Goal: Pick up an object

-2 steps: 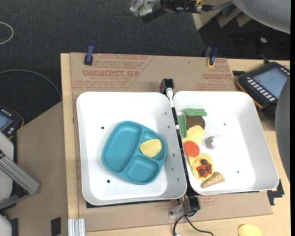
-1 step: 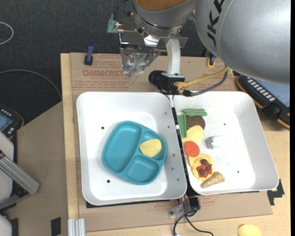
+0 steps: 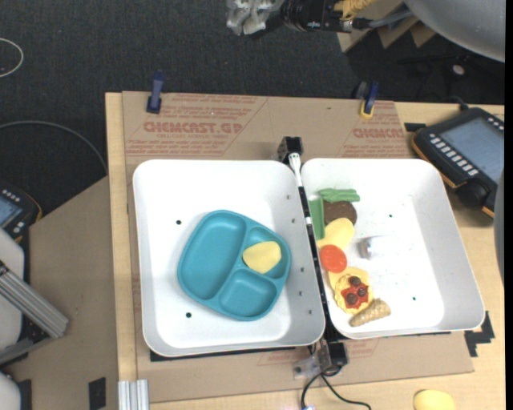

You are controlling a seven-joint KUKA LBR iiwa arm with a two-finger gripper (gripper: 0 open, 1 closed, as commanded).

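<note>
**Claw parked high at the top edge, toy food waiting down in the right bin**

The gripper [image 3: 255, 16] sits up at the top edge of the camera view, over dark floor beyond the bench's far edge, and whether it is spread or pressed together I cannot tell: it's a pale blur with nothing seen in it. From there, everything worth picking lies below and toward the near side of the bench.

The right bin [image 3: 417, 240] carries the candidates, all crowded along its left wall: a green piece [image 3: 337, 194] at the far end, a brown piece [image 3: 340, 212] just beneath, a yellow piece [image 3: 339, 233], a red-orange disc [image 3: 333, 258], a pizza slice [image 3: 353, 291], and a tan cone [image 3: 370, 311] near the near-left corner. Together they form a line running far-to-near along that wall. The cone's long axis slants, tip toward the bin's middle. A small grey bit [image 3: 365, 247] sits apart.

In the left bin [image 3: 160, 240], a blue divided plate [image 3: 232, 264] holds a yellow chip [image 3: 262, 256] in its right compartment.

My read: the descent must travel well nearward, and that wall will crowd any grasp.
</note>
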